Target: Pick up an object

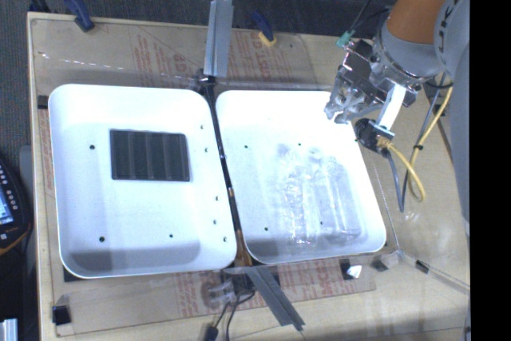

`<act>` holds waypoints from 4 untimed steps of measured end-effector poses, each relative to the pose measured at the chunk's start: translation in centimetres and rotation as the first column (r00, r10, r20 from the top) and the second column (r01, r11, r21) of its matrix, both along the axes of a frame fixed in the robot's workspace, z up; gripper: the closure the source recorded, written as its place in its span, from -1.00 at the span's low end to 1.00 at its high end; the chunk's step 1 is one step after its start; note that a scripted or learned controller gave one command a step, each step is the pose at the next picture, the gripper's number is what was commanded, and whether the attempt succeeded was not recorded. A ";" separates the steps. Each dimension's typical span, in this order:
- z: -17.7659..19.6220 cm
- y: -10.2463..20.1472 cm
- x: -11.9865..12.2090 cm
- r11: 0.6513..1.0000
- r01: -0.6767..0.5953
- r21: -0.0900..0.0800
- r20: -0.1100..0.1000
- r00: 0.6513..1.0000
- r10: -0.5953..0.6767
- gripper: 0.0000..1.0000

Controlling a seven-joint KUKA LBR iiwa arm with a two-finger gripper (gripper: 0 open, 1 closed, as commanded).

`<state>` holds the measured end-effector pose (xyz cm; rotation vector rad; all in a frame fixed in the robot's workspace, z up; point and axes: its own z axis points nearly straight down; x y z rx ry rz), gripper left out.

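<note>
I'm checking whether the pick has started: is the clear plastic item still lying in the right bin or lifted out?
Lying in the bin. The clear plastic item rests on the right bin floor; the gripper is above the bin's upper right corner.

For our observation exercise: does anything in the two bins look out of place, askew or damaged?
Nothing stands out. A dark ribbed rectangular object lies flat and square in the left bin. A clear, see-through object lies in the right bin, hard to make out. The gripper sits over that bin's upper right corner.
</note>
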<state>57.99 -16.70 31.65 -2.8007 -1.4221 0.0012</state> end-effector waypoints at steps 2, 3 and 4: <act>1.6 3.3 -7.9 0.780 0.625 -0.001 -0.005 0.780 -0.625 1.00; -1.9 4.8 2.6 0.828 0.560 -0.002 -0.006 0.828 -0.560 1.00; -3.5 12.4 2.5 0.743 0.669 -0.001 -0.001 0.743 -0.669 1.00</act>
